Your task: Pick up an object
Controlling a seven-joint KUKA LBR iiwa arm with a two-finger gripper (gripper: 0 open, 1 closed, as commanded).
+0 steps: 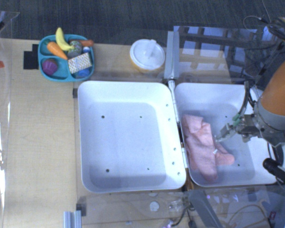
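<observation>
Pink cloth (201,146) lies crumpled at the right bin's (237,91) 8 o'clock wall, placing it beneath the gripper (222,135), whose opening cannot be determined.

The bench (33,141) is pale wood. Two shallow white bins sit side by side on it, the left bin (128,137) and the right bin (218,96), their inner edges touching. Near the bench's far edge stand a blue tray (61,75) of toy food and a white lidded container (147,54).
</observation>
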